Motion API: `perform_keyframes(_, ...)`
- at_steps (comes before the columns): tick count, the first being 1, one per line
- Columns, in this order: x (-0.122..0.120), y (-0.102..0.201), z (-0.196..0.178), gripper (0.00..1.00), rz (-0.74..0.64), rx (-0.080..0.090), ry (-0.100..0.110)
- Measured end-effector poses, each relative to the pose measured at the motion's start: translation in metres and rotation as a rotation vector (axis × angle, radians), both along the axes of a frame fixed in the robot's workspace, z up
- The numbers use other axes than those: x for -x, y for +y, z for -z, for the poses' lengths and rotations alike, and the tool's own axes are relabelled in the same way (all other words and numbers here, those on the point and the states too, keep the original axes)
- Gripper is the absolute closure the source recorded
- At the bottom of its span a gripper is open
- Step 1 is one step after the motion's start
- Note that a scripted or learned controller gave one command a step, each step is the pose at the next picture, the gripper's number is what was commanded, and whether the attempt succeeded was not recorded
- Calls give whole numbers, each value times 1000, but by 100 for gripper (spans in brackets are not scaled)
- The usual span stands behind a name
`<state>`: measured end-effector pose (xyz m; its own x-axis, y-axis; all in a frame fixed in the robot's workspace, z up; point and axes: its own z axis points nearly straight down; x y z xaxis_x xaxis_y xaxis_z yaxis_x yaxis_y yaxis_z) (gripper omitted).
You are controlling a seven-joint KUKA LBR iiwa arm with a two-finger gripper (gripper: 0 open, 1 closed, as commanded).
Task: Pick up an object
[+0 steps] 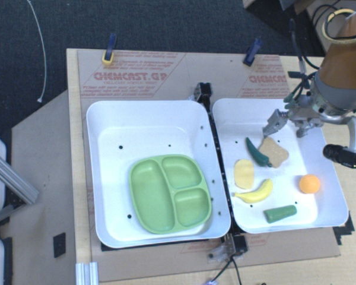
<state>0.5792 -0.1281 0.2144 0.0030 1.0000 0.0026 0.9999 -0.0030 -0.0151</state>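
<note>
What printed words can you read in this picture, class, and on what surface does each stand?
"CHEMCAST GP": red print on the brown board behind the left bin.
Same red print behind the right bin: partly hidden, unreadable.
Smaller red lines beneath: too blurred to read.

The arm (344,58) runs off the frame's right edge, its gripper (288,123) too small to read; the white cable (35,34) exits top-left

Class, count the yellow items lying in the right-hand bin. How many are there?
2. A banana lies near the bin's front left, and a pale yellow block sits just behind it. The gripper may hide more.
</note>
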Motion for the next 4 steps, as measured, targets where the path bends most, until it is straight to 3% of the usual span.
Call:
perform_keyframes(1,-3,0,-8,0,-3,2,-14)
perform_keyframes(3,-13,-5,106,0,-2,1,-8)
perform_keyframes(4,-14,-5,129,0,-3,3,-14)
